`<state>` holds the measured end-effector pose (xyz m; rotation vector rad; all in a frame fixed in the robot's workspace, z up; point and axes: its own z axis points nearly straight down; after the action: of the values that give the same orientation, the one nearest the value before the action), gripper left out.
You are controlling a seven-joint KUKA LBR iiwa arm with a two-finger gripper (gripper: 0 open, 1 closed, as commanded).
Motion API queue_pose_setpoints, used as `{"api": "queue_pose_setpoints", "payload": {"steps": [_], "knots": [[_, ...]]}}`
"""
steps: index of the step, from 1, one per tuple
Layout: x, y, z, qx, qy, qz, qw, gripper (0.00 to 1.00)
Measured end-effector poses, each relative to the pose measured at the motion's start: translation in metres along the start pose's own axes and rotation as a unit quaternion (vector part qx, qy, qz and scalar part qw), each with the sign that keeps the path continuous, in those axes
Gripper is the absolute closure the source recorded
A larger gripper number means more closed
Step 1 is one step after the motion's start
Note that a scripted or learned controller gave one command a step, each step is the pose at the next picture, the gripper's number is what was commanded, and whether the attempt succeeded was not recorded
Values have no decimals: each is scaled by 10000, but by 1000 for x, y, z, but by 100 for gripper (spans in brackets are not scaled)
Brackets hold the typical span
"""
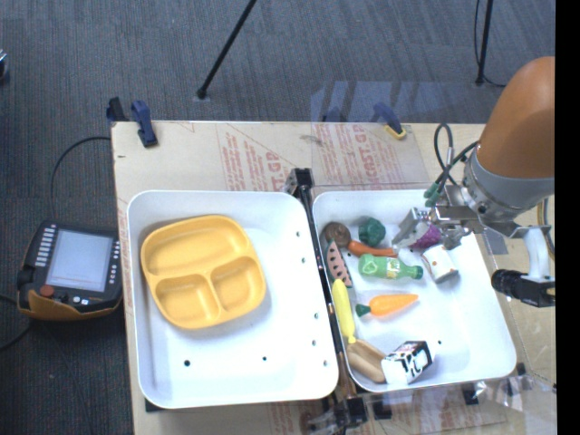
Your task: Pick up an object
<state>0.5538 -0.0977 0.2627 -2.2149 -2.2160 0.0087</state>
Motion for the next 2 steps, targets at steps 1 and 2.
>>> {"api": "queue_pose_setpoints", "payload": {"steps": [1,2], "knots": [[9,40,153,-142,-33,307,9994,0],[1,-78,182,26,12,1072,9942,0]]}}
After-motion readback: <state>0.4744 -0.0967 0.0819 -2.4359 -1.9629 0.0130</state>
